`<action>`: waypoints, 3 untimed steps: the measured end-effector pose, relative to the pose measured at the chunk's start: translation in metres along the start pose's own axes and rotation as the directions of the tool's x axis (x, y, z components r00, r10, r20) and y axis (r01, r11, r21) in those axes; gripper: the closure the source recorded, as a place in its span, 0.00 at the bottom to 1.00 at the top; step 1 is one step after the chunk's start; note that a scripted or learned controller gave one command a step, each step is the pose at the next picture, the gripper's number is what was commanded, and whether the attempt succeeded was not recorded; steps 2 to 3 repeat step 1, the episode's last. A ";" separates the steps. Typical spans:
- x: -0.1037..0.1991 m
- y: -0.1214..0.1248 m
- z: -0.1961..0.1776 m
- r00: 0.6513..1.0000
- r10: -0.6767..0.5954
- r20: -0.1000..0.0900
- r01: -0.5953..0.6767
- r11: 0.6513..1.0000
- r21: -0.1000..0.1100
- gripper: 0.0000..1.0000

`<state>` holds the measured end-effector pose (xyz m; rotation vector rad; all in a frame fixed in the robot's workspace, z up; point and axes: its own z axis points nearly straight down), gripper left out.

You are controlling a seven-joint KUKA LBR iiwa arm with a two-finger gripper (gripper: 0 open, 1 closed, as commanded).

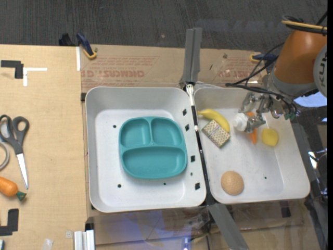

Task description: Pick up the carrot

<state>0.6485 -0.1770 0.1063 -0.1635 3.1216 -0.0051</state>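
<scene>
A small orange carrot [253, 136] shows in the right bin [291, 186], between a white object [240, 122] and a yellow lemon [269, 137]. My gripper [255, 121] hangs directly over the carrot's upper end, and its metal parts cover that end. A bit of orange also shows at the gripper's left side. Whether the carrot is touching the gripper or lying on the bin floor is unclear from this angle.
The right bin also holds a banana [215, 119], a patterned block [216, 133] and a tan ball [232, 183]. A teal divided plate [152, 147] lies in the left bin [99, 155]. Scissors [15, 145] and another carrot [8, 187] lie on the bench at left.
</scene>
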 end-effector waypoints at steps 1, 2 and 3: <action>-0.018 0.040 -0.071 0.997 -0.078 -0.007 0.078 0.997 -0.004 1.00; -0.018 0.040 -0.071 0.997 -0.078 -0.007 0.078 0.997 -0.004 1.00; -0.018 0.040 -0.071 0.997 -0.078 -0.007 0.078 0.997 -0.004 1.00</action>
